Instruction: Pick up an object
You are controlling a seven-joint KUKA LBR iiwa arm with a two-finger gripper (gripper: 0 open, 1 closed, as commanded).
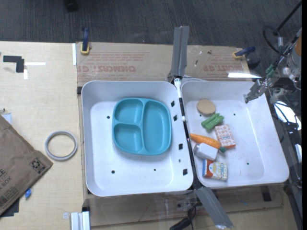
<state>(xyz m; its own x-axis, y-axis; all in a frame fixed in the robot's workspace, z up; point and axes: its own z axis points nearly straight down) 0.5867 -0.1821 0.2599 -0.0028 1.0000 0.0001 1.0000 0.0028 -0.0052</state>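
Pale wooden bench [38, 104] across the view, with two white bins side by side on it. Nearest, at 8 o'clock of the view, a flat brown cardboard piece [14, 162] lying at a tilt, and just beyond it a grey tape ring [61, 144] flat on the wood. Left bin [96, 176] at the middle, holding a teal divided plate [142, 126] set a little toward its 12 o'clock side. Right bin [268, 176] at 3 o'clock of the view, with all the small objects crowded along its 9 o'clock wall. Nearest among them a small printed carton [216, 170] at 7 o'clock of the bin; just behind it a white bottle [206, 152], touching an orange carrot [205, 140] laid crosswise. Beside the carrot, toward 3 o'clock, a red-and-white box [225, 137]; behind that a green pea pod [211, 121]; farthest back a round tan cookie [206, 107], just beside the pod. Gripper [252, 94] over the bin's 1 o'clock corner, well apart from every object, holding nothing visible; cannot tell whether wide or narrow. Farther still, a brown cardboard sheet [120, 63] with red print behind both bins, a clamp [85, 42] at its 11 o'clock corner, then dark carpet [144, 8] at 12 o'clock.
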